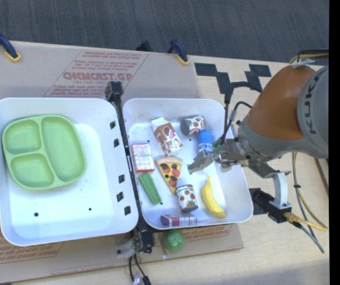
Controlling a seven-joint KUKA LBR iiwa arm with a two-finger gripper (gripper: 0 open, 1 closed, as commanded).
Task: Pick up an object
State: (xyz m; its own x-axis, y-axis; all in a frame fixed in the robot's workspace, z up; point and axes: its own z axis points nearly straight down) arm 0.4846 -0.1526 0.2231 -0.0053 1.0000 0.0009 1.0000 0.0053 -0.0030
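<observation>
From my feed I see the bench [264, 242] as pale wood, with dark grey carpet beyond its far edge. A sheet of printed cardboard [98, 73] lies under both bins, held at the far edge by blue-and-yellow clamps [6, 47]. The left bin [57, 218] holds a green divided plate [44, 151] in its far left part. The right bin [235, 200] holds the clutter: a small carton [167, 136], a red packet [142, 157], a pizza slice [171, 173], a green stick-shaped piece [150, 188], a can [187, 198], a banana [212, 198], a blue bottle [205, 141], another can [194, 124] near the far wall, and a flat purple bar [178, 220] against the near wall. A green ball [173, 240] sits outside on the cardboard, just beside the right bin's near edge. The gripper [200, 162] hangs low over the right bin, just beside the blue bottle and between the pizza slice and the banana. I cannot tell whether it is released or clenched, and I see nothing held in it.
</observation>
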